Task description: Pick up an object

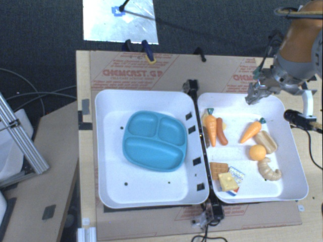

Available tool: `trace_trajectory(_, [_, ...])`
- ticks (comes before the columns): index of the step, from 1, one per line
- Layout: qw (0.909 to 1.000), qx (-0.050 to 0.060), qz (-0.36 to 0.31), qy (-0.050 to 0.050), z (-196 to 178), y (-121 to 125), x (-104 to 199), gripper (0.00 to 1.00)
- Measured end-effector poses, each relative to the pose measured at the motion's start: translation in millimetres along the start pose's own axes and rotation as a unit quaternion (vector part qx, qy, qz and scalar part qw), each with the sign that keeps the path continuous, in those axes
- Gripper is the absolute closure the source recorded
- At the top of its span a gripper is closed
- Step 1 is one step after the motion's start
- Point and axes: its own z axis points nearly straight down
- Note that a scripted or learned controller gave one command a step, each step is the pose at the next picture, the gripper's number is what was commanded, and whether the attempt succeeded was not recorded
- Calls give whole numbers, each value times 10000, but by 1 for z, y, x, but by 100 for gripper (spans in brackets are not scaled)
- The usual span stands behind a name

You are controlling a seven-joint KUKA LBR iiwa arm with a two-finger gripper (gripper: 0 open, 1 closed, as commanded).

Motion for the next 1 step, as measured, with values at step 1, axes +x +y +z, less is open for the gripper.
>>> trace_trajectory(1, [10000,7,1,2,9,-25,45,100])
